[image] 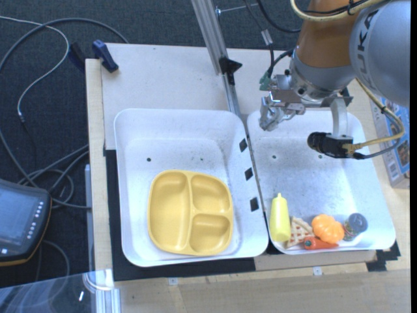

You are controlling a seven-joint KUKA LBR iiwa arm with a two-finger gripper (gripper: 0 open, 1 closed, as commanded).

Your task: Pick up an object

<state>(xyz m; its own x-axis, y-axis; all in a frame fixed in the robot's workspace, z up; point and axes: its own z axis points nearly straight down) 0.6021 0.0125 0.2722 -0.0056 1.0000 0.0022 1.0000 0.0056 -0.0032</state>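
Note:
My gripper [269, 120] hangs over the far left corner of the right bin [306, 168], its fingers pointing down with nothing visible between them. Along that bin's near edge lie a yellow bottle [280, 218], a waffle-patterned piece [299, 231], a small red-orange carrot-like piece [313, 243], an orange pumpkin-shaped toy [327, 228] and a small grey round object [356, 224]. All of these sit well below the gripper in the view, apart from it.
The left bin [176, 135] holds a yellow divided plate [191, 211]. A metal pole [212, 25] rises behind the bins. Cables and a tablet [19, 220] lie off the bench at the left. A black sensor [329, 143] hangs off the arm.

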